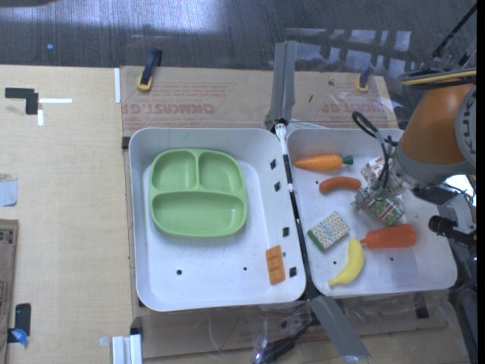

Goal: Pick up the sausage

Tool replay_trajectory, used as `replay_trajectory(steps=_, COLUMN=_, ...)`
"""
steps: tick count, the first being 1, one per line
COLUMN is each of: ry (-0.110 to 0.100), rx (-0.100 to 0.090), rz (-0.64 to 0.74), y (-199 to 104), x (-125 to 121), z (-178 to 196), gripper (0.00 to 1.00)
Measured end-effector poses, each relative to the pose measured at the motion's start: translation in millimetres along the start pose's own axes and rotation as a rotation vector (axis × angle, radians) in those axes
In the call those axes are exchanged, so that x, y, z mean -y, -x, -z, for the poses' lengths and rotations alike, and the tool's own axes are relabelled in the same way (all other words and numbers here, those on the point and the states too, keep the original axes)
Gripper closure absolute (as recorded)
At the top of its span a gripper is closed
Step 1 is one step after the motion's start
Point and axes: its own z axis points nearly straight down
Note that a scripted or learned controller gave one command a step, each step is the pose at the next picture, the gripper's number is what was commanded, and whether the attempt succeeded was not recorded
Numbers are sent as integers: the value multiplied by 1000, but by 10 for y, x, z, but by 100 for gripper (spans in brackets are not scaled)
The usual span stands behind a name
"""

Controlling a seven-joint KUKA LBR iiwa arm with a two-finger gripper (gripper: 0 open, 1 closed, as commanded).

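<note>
The sausage (339,184), short and orange-red, lies in the right bin (424,279) near its back, just below a carrot (322,161). My gripper (377,197) hangs low over the same bin, a little right of the sausage's right end and apart from it. Nothing shows held in it. The arm's orange band and grey wrist rise behind it at the right and hide part of the bin's right side.
In the right bin there are also a long red-orange piece (389,236), a banana (347,262) and a checked green block (328,230). The left bin (144,279) holds a green divided plate (198,192) and a small orange block (275,265).
</note>
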Motion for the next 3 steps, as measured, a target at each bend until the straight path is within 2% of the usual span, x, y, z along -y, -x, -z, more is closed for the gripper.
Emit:
replay_trajectory(steps=1, ry=0, rx=0, rz=13, y=-319, x=-675, z=-4, gripper=0)
replay_trajectory(steps=2, ry=-10, rx=-2, rz=-279, y=-122, x=-978, z=-21, gripper=0)
replay_trajectory(steps=3, ry=-7, rx=-1, rz=-480, y=-162, x=-1006, z=-15, gripper=0)
